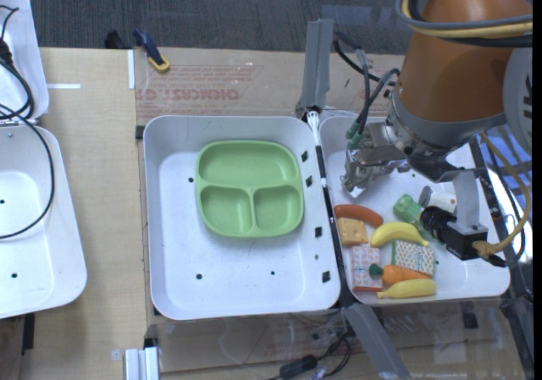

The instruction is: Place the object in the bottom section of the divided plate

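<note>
- Two white bins: my tool (pixel 354 177) hangs over the right bin (pixel 491 281), above the food pile; grip state I cannot tell.
- Divided plate (pixel 250 188) lies in the left bin (pixel 169 268), well apart.
- Banana (pixel 396 232) lies just below-right of my tool.

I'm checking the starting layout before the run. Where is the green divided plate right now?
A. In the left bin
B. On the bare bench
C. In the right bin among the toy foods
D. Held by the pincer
A: the green divided plate lies flat in the left bin, apart from the toy foods.
</note>
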`<state>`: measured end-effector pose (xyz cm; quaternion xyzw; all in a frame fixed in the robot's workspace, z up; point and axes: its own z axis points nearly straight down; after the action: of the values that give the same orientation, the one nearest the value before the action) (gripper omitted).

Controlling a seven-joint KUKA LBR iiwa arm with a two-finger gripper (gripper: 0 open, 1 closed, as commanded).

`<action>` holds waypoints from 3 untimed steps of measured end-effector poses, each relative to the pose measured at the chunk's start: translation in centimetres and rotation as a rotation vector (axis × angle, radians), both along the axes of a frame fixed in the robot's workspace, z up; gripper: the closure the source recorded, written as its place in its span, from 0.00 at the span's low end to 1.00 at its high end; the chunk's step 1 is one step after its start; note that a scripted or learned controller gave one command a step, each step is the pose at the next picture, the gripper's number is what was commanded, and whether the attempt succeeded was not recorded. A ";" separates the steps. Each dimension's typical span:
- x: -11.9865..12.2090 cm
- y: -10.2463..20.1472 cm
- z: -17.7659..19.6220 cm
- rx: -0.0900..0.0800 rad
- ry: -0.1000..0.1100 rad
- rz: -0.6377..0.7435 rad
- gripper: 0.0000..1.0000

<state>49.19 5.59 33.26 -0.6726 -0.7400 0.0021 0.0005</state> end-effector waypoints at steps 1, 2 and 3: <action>-1.4 3.2 -6.9 0.000 0.000 -0.054 1.00; 4.6 1.1 -3.6 -0.001 -0.001 -0.163 1.00; 0.8 -0.2 -0.5 -0.001 -0.002 -0.192 1.00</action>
<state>49.99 5.41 32.80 -0.7405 -0.6721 0.0017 -0.0001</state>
